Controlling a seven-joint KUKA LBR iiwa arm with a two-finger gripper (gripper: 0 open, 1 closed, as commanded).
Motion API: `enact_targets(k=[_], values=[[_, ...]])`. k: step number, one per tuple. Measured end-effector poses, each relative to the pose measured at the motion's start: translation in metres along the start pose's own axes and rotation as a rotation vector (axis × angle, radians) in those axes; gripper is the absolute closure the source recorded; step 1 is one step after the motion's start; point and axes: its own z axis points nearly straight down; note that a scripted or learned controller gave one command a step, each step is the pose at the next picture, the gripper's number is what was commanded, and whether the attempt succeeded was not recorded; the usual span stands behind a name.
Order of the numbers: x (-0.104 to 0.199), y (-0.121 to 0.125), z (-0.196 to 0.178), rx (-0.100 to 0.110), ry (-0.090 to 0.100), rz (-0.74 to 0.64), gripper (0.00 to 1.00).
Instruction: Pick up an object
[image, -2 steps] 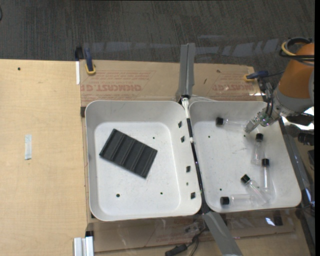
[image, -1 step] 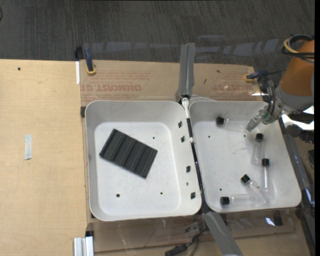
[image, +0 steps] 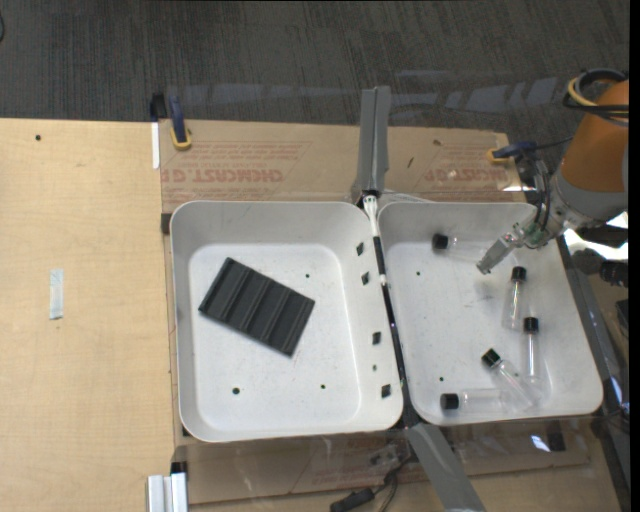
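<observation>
The arm (image: 598, 150) is cut off by the right edge, so little beyond its wrist and orange band can be seen. The pincer (image: 492, 262) is too small to tell how its tips stand. The clear tubes (image: 516, 300) in the right bin (image: 590, 385) blend into its white floor, their outlines hard to trace.

Floor (image: 250, 50): dark grey carpet with a fine ribbed texture, across the top of the frame.

Bench (image: 80, 300): pale wood-coloured top, filling the left side; one small dark hole near its upper left, a short strip of pale tape (image: 56, 295) at mid-left.

Cardboard sheet (image: 260, 165): brown, flat, printed with red lettering that reads reversed, upper centre; held by a blue-and-yellow clamp (image: 178, 125) at its upper left corner and another clamp (image: 505, 153) at upper right.

Metal rail (image: 374, 140): grey, upright in the frame, upper centre.

Light: even, soft shadows.
</observation>
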Motion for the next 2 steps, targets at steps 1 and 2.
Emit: enact_targets(k=[1, 2], values=[[-0.001, 0.001, -0.010, -0.003, -0.003, 0.001, 1.00], [0.039, 0.049, -0.102, 0.005, 0.006, -0.044, 1.00]])
